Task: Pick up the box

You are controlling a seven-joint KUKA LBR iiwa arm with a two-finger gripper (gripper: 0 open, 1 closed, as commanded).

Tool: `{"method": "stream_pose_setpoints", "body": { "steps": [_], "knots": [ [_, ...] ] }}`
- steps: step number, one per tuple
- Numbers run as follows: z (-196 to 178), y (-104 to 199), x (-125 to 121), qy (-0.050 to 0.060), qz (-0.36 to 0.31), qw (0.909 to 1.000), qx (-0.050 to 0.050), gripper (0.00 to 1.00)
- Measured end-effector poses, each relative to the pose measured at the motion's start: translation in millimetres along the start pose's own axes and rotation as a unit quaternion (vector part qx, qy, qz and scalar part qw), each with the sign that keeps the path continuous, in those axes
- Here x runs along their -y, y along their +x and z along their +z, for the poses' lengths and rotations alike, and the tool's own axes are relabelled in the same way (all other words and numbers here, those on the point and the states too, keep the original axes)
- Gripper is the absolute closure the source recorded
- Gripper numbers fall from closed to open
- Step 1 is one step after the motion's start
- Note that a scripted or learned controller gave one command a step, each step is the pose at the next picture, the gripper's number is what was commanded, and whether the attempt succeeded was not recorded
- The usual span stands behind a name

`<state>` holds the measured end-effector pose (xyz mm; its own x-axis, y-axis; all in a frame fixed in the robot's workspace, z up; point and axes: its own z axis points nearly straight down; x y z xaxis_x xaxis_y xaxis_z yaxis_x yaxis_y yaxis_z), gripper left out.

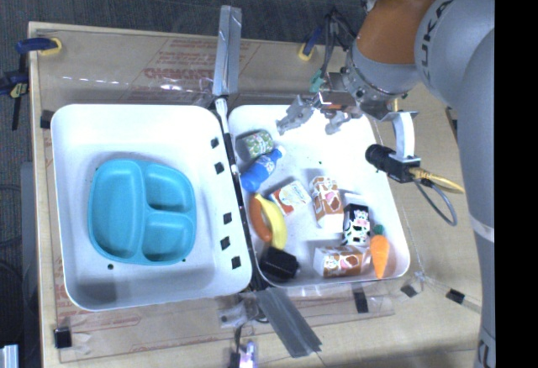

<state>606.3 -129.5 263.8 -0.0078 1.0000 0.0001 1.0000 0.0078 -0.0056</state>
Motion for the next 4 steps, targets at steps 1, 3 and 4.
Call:
{"method": "stream_pose_setpoints", "body": {
  "steps": [1,3,4],
  "knots": [
    [152.3,-6.2,12.6,-0.01,-0.071,0.9975,0.0,0.0],
    [166.1,-51.1,32.0,-0.008,-0.048,0.9988,0.002,0.0],
    [172.3,-69.9,78.1,-0.002,-0.001,1.0,0.0,0.0]
  ]
}}
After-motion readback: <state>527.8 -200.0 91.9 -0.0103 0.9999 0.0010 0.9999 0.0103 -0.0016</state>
